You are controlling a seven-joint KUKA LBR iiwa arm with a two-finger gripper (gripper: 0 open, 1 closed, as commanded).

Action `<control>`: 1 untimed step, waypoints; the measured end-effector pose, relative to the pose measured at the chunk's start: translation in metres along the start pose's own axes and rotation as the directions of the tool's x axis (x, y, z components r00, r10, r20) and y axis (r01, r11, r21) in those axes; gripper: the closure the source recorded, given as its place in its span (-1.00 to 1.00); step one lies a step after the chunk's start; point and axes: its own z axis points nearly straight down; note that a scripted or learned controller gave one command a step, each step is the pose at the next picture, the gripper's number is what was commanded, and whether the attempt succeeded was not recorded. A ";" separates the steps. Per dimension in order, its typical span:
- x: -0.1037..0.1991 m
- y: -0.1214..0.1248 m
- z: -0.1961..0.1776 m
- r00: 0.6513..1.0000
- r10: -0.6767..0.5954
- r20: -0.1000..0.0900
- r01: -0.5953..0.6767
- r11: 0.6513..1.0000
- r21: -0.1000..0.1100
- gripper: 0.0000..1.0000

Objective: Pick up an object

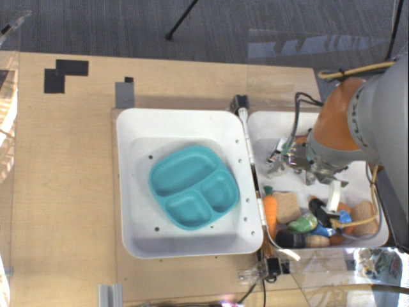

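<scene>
On the table (64, 190), two white bins sit side by side: the left bin (137, 235) carries a smooth teal divided plate (193, 186), the right bin (268, 123) a heap of toy food. The grey arm (377, 117) hangs over that heap, gripper (307, 168) just above it; whether the jaws are open I cannot tell. The orange carrot (270, 213) lies below-left, long axis along the bin wall

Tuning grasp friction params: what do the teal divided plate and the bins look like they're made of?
Teal divided plate: looks like moulded plastic, matte to satin; uniform colour, soft rounded compartment edges, no sharp glare. Could be silicone, can't tell.
Left bin and right bin: seemingly smooth rigid white plastic, slightly glossy; rounded corners and soft highlights on the walls.
</scene>
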 end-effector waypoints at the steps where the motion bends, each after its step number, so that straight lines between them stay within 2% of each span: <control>1: 0.014 0.075 0.005 0.997 0.080 0.004 -0.080 0.996 0.046 -1.00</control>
